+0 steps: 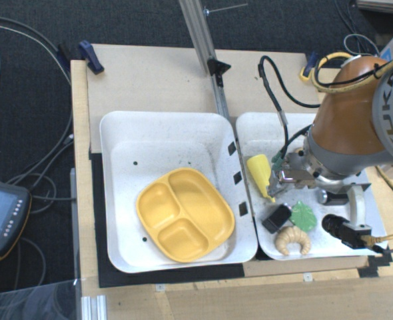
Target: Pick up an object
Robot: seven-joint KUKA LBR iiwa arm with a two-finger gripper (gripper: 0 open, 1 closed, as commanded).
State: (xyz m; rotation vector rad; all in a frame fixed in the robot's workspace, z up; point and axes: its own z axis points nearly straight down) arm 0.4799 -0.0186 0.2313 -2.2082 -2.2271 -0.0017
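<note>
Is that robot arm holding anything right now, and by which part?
Cannot be told: the gripper sits beside the yellow object's lower end, but no grasp is visible.

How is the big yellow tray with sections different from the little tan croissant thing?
The yellow divided plastic tray is far bigger than the tan croissant-shaped toy. The tray is flat with three hollow sections; the croissant is a plump curved crescent. The tray lies in the left white bin, the croissant in the right white bin. Both lie near their bins' front edges.
</note>
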